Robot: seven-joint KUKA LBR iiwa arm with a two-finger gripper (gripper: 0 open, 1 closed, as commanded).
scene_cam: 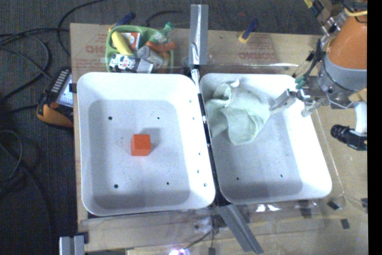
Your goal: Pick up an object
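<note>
A crumpled pale green cloth [239, 115] lies in the back left part of the right bin [298, 179]. A small orange cube [141, 144] sits near the middle of the left bin [95, 188]. My gripper [293, 104] hangs over the right bin's back right area, just right of the cloth. It looks open, with nothing between its fingers. One grey finger [279, 102] reaches toward the cloth's right edge, and I cannot tell whether it touches. The orange band of the arm [349, 45] is above it at the right.
Behind the left bin stands a green basket [138, 48] holding several small toys. A grey upright post [199, 33] rises between the bins at the back. A yellow-and-blue clip [248, 31] lies on the bench. An orange-black device [55, 98] sits left of the bench.
</note>
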